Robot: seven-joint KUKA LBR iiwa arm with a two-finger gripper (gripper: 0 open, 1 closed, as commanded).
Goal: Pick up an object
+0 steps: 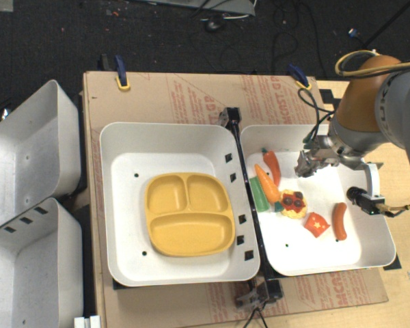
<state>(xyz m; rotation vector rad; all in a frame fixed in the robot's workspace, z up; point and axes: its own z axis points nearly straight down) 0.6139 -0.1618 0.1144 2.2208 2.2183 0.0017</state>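
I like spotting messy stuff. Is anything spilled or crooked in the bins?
Nothing looks spilled or broken. The yellow tray sits flat in the left bin. The toy foods lie loosely scattered in the right bin, under the hand.

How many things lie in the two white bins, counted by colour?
Yellow: 2, the divided tray and the small block
Orange or red: 4, carrot, chilli, sausage, red piece
Green: 1, stick
Total: 7
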